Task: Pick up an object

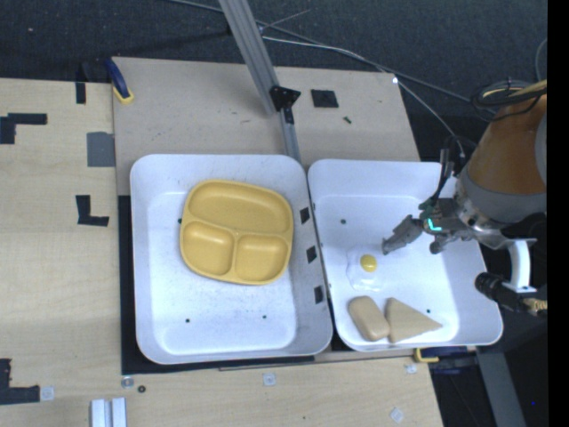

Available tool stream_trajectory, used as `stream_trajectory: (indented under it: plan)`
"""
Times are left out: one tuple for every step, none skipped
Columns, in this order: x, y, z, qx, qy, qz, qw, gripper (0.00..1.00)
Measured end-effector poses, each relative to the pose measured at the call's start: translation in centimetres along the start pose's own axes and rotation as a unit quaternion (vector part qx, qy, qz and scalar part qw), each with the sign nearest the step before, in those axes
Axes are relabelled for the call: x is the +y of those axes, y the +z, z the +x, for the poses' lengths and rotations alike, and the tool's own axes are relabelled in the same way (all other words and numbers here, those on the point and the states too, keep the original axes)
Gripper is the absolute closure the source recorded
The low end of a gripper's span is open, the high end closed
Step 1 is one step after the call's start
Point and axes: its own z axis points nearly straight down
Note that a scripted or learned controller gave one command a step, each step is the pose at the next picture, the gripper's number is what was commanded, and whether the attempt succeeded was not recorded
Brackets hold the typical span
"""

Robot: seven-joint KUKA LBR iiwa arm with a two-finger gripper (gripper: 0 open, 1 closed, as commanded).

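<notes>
In the right bin lie a small fried-egg toy, white with a yellow centre, a tan bread-roll shape and a tan wedge at the front. My gripper hovers over the right half of this bin, just up and right of the egg. Its dark fingers are spread open and hold nothing. The orange-banded arm reaches in from the right.
The left bin holds a yellow divided plate. A grey metal pole slants down to the bins' back edge. Cables run across the dark area behind the wooden bench.
</notes>
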Motion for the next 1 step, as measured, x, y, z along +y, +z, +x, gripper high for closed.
stream_trajectory:
  plan:
    - [0.02,-0.02,0.00,0.000,0.000,0.000,1.0000,0.00]
